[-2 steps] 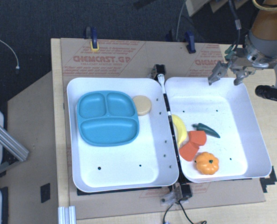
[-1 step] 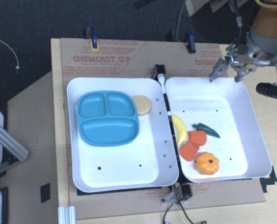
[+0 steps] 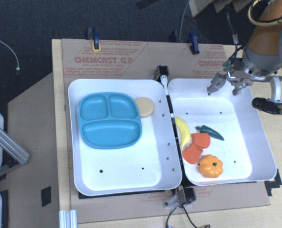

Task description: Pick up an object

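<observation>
My gripper (image 3: 227, 86) hovers above the far edge of the right bin (image 3: 236, 127), fingers spread open with nothing between them. Well below it in that bin lie a yellow banana (image 3: 181, 130) against the left wall, a dark green pepper (image 3: 211, 132), two red-orange pieces (image 3: 197, 147) and a small orange pumpkin (image 3: 211, 166) near the front. All of these sit apart from the gripper, toward the front left of the bin.
The left bin (image 3: 122, 170) holds a blue divided plate (image 3: 110, 119) and a beige round disc (image 3: 144, 107) beside it. A black divider strip (image 3: 168, 103) runs between the bins. Clamps (image 3: 96, 39) stand at the board's back edge.
</observation>
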### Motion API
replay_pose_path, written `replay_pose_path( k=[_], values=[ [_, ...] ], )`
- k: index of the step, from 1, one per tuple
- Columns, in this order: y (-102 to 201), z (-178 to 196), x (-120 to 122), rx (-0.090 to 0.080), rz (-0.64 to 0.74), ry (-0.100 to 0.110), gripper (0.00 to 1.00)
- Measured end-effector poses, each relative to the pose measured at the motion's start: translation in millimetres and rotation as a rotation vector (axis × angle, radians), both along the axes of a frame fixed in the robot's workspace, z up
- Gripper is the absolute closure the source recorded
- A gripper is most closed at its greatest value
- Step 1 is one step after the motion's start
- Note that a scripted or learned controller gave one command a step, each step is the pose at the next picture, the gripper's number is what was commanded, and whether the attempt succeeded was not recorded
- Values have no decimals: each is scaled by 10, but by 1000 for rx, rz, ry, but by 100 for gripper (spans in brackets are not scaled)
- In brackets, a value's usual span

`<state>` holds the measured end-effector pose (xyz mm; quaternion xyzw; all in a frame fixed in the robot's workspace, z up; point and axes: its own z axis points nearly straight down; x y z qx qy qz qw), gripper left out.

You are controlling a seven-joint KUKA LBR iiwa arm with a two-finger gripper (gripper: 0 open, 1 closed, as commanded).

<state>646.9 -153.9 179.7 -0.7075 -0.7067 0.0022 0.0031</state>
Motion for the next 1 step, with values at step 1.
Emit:
replay_pose_path(
  k=[1],
  values=[
    [46,-448,33,0,2,-1,0]
  ],
)
